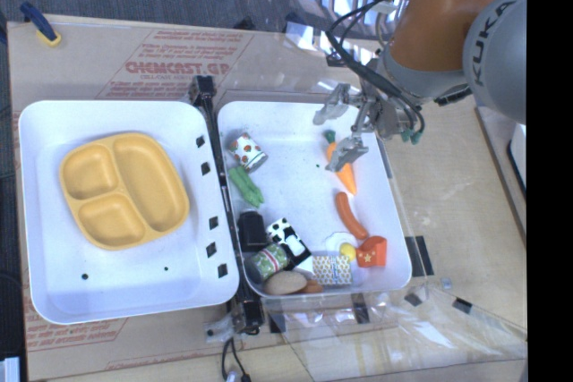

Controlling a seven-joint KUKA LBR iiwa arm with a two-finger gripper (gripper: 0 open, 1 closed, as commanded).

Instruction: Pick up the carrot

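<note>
Gripper hangs over the far right part of the right bin, fingers spread, one finger up near the far rim and the other down at the carrot. Carrot lies on the bin floor by the right wall, green top toward the far edge, orange tip pointing to the near edge. The lower finger overlaps or touches the carrot's upper end; the carrot is not between the fingers, not lifted. Cannot tell whether real contact is made.

Just nearer than the carrot along the right wall: a sausage, then a red block at the near right corner. The near edge is crowded: a striped packet, a small can, a black-and-white cow toy, a brown round item. A green pod sits by the left wall, with a second small can just beyond it toward the far edge.

Left bin holds a yellow divided plate, three compartments, near its middle. Grey arm with orange band comes in over the far right corner.
</note>
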